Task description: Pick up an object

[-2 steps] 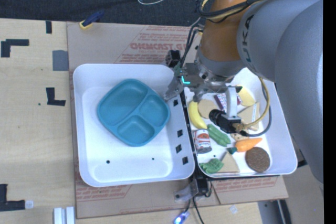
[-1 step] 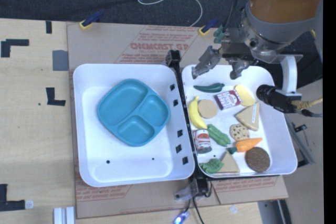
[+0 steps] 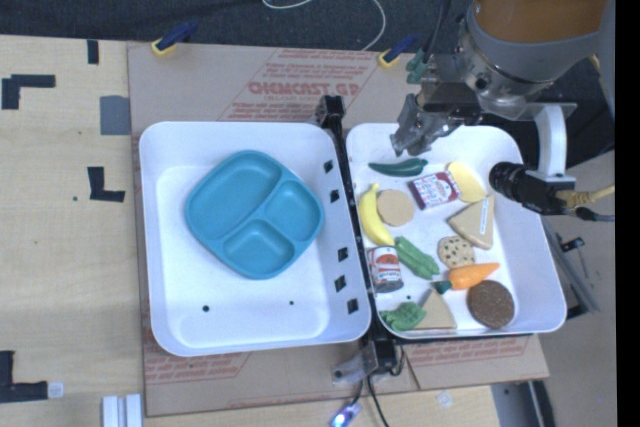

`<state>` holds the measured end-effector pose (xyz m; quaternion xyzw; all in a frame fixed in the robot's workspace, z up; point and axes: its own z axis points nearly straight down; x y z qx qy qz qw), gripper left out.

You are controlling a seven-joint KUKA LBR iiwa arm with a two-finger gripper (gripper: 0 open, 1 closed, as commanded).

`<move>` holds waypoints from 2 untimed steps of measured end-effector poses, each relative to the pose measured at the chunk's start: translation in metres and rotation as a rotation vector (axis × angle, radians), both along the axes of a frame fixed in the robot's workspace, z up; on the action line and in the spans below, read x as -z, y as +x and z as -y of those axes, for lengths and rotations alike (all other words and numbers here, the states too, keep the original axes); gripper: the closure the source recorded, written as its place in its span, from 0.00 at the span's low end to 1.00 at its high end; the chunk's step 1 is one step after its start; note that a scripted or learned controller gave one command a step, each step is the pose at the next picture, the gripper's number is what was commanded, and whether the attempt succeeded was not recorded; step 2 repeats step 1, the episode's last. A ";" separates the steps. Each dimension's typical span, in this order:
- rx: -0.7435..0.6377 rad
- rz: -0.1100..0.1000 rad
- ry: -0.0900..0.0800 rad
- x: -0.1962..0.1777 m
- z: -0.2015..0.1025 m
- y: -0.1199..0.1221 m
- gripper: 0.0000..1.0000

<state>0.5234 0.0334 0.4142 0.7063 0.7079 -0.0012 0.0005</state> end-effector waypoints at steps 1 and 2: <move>0.000 -0.007 0.002 0.052 -0.023 -0.039 1.00; 0.000 -0.007 0.002 0.052 -0.023 -0.039 1.00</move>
